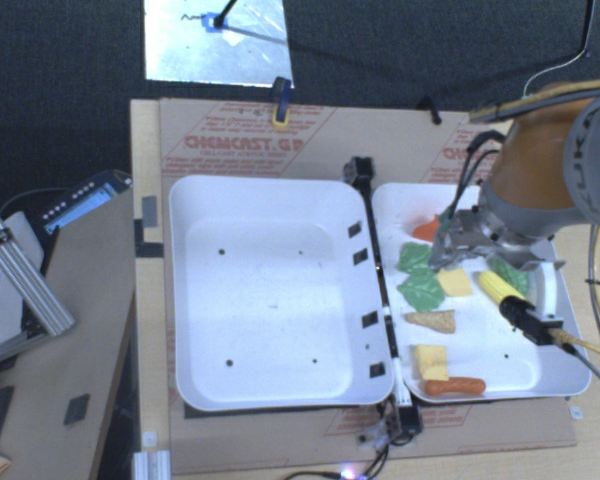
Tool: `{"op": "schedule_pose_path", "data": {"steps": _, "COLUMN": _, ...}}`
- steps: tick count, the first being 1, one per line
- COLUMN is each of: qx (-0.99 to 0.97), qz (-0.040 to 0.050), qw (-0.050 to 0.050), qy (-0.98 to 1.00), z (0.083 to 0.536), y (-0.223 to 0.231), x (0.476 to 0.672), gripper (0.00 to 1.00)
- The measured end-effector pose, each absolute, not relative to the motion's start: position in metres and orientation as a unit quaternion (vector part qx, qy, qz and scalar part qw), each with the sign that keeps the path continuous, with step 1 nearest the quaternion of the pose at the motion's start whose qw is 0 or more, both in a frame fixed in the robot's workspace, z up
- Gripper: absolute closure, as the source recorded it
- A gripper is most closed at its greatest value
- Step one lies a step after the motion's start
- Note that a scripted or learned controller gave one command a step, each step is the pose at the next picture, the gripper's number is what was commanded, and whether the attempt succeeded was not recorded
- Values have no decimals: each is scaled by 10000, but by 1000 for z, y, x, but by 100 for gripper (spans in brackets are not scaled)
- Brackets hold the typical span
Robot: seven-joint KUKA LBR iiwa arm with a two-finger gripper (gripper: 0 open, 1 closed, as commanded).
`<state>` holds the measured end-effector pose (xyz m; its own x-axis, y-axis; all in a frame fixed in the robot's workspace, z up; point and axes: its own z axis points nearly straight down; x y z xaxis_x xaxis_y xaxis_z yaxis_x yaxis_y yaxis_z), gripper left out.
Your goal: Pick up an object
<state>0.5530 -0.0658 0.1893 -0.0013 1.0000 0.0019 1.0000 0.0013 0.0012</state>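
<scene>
The right bin [540, 368] holds several toy foods. Two green leafy pieces [418, 290] lie near its left wall, with a yellow square [457, 284] beside them. A yellow corn cob [494, 287] and a green piece [511, 274] lie under the arm. A red-orange piece [425, 229] sits at the back. A tan wedge [431, 321], a yellow block [432, 361] and an orange sausage [454, 387] lie toward the front. My gripper [444, 256] hangs low over the upper green leaf [413, 258], at its right edge.
The left bin [270, 288] stands beside the right one, with a black hinged divider [372, 268] between them. Both rest on a cardboard sheet [240, 138]. A grey side bench [50, 298] with metal rails lies to the left.
</scene>
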Motion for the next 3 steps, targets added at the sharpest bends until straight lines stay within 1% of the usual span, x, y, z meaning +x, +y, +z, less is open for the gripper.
{"op": "schedule_pose_path", "data": {"steps": 1, "qx": -7052, "qz": 2, "qw": 15, "qy": -7090, "z": 184, "y": -35, "x": 518, "gripper": 100}}
{"op": "schedule_pose_path", "data": {"steps": 2, "qx": -7048, "qz": -3, "qw": 6, "qy": -7094, "z": 184, "y": -10, "x": 511, "gripper": 100}}
{"op": "schedule_pose_path", "data": {"steps": 3, "qx": -7035, "qz": -42, "qw": -36, "qy": -7107, "z": 213, "y": 35, "x": 601, "gripper": 100}}
